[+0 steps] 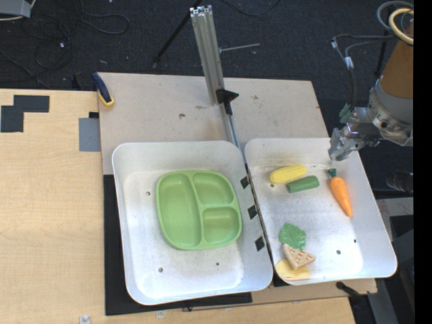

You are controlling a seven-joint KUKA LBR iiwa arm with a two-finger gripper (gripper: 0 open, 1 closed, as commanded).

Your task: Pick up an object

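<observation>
A: The toy carrot (341, 195) lies at the right bin's (378, 265) right side, likely light, stiff, slick; mid-body looks the best hold.

B: And the gripper (339, 147)?

A: Just above it at the far rim, holding nothing; its opening cannot be told.

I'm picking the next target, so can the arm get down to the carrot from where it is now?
Probably yes. The pincer hovers over the right bin's far edge, and the carrot lies just below it in view, apart from the other toys.
</observation>
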